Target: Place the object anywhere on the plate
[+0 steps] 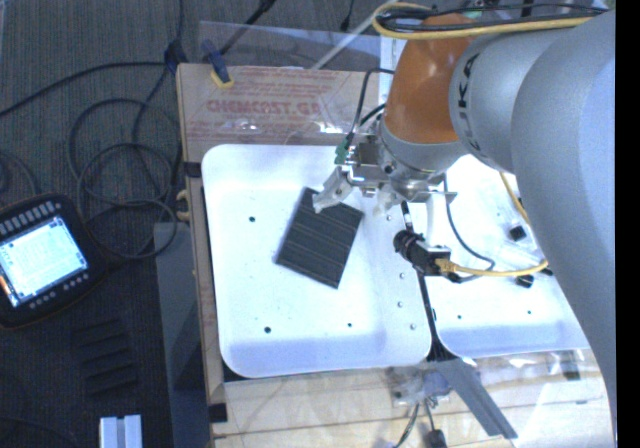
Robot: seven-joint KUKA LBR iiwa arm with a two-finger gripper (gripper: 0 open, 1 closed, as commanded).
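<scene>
The ridged plate (319, 241) lies in the left bin (240, 336); the hand (350, 191) hangs at its far edge, the right bin (500, 331) alongside.

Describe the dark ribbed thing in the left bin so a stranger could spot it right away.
Start at the left bin, the white one. In its upper right part, just under the gripper, lies the plate: a flat, dark, ribbed rectangle set askew, the only dark shape on that white floor.

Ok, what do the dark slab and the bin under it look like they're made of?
The dark slab: matte charcoal, with fine parallel ridges across its top, probably rubber or moulded plastic; the look leaves it open. The left bin: smooth white plastic by its look, with rounded moulded corners, a soft sheen and small dark dots on its floor.
</scene>
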